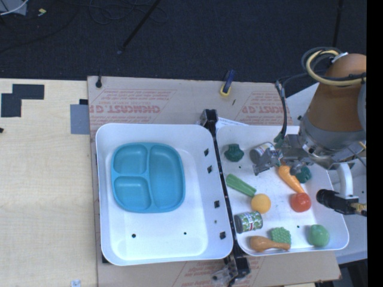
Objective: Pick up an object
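Nearest the camera, along the right bin's (344, 241) front edge, lie a tan pear-shaped toy (263, 243), a bumpy green toy (280, 236) touching it, and a round green ball (318, 235) toward the corner. Just behind them a small can with a green label (248, 222) lies on its side near the divider, with a yellow ball (260, 203) and a red tomato-like ball (300, 202) further back. A long green vegetable (240, 185) lies slantwise beside the yellow ball. An orange carrot (291, 178) lies tilted just under the tool (262, 158), a dark teal piece (303, 174) touching its right side. The tool hangs over the middle of the right bin; whether it is wide or narrow, I cannot tell, and nothing is seen in it. A dark green toy (234, 153) sits to its left. In the left bin (155, 244) rests a blue divided plate (147, 177). Both bins stand on cardboard (155, 103) on the table (42, 190).
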{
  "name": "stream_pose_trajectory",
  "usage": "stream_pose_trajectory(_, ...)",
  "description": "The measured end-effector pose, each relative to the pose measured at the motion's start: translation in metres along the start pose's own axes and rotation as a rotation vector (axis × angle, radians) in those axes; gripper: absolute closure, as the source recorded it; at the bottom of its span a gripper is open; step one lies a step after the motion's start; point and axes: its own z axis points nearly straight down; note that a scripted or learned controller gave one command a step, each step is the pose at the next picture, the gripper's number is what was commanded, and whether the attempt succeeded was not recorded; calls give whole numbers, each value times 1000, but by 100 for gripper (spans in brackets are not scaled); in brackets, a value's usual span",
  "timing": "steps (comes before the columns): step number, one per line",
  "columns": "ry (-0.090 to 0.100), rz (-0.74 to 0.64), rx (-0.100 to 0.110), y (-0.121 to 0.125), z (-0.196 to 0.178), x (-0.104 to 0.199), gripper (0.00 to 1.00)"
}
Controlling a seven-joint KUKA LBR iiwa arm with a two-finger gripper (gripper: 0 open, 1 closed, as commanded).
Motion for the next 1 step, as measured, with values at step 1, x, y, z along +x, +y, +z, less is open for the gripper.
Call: stream_pose_trajectory(1, -1, -2, -12, 2, -7, 0, 0)
